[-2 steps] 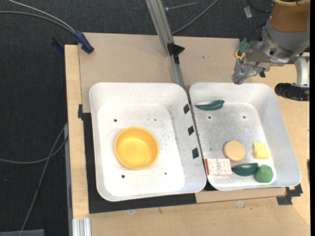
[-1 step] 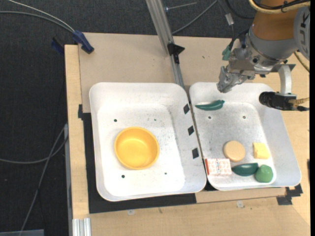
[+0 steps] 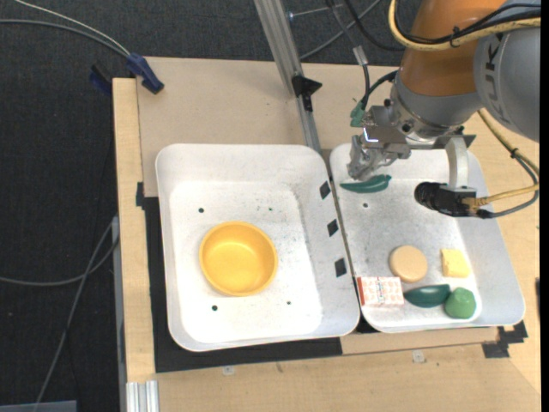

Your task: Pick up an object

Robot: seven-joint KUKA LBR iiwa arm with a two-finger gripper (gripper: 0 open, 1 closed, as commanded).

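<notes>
Camera view: gripper [image 3: 371, 168] grips teal piece [image 3: 367, 183] (bin's far edge).

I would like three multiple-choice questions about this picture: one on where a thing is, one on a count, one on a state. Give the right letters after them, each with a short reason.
1. Where does the yellow bowl lie?
A. In the left bin
B. In the right bin
C. On the bare bench

2. How many loose things lie together at the near end of the right bin?
A. Two
B. Five
C. Eight

3. How does the dark green curved piece stand to the gripper?
A. It lies far off, beside the bowl
B. It sits right under the fingertips, at the bin's far end
C. It lies on the floor

Answers: 
1 A, the bowl rests on the left bin's floor. 
2 B, there are a tan disc, yellow block, red-and-white packet, dark green piece and light green lump. 
3 B, the piece shows just below the fingertips.
</notes>
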